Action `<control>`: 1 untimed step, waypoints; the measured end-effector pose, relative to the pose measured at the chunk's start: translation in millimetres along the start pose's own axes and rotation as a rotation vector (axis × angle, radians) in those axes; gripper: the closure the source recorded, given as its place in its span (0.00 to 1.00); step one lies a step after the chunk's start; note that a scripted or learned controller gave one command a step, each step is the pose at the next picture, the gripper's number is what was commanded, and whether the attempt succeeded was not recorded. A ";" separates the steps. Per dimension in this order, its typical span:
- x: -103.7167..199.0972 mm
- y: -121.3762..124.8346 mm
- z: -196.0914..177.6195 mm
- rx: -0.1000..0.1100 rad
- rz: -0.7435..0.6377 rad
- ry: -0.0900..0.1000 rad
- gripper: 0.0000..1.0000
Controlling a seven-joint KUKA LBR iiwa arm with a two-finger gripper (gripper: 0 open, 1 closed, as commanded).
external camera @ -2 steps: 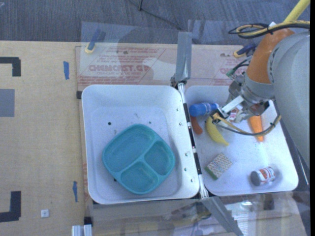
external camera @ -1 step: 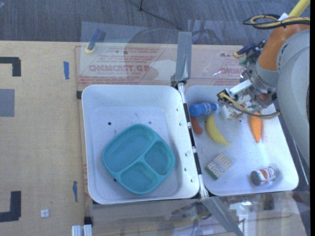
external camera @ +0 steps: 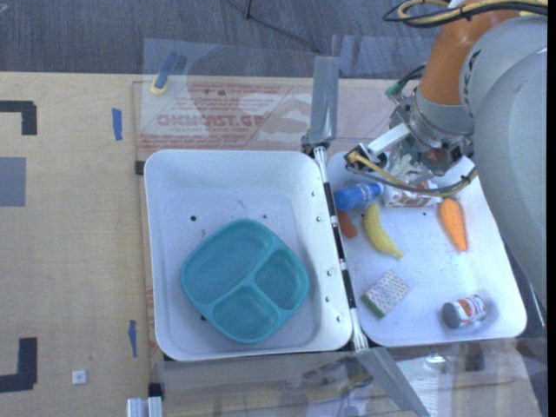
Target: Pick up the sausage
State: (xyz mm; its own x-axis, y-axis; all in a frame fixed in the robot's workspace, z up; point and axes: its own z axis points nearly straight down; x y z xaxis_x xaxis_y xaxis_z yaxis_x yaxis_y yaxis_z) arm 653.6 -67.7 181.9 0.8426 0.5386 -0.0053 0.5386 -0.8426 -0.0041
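Right now the gripper [external camera: 415,165] hangs over the far end of the right bin [external camera: 508,315], under the grey arm [external camera: 512,102] and its orange band [external camera: 447,59]. Cables and wrist hardware crowd that spot, so whether anything sits in the gripper cannot be told from this angle. The sausage [external camera: 347,224], a small reddish-brown piece, lies against the right bin's left wall, just near of the blue bottle [external camera: 356,195] and just left of the banana [external camera: 380,230]. It rests on the bin floor, apart from the gripper. The blue bottle lies on its side, touching or nearly touching the hardware above it. A carrot [external camera: 453,222] lies to the right of the banana, pointing near. Nearer the camera sit a small checkered packet [external camera: 387,293] and, at the near right corner, a can [external camera: 464,311] on its side. Over in the left bin [external camera: 174,181], a teal divided tray [external camera: 245,280] sits flat, with three compartments.
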 end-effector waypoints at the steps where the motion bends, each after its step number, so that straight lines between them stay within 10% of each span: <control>1: -0.1 -0.1 0.3 0.000 0.000 -0.001 0.00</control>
State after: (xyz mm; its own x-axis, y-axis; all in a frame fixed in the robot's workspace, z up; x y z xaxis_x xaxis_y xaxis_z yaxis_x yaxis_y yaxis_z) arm 653.4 -67.6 181.6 0.8427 0.5383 -0.0063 0.5383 -0.8427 -0.0042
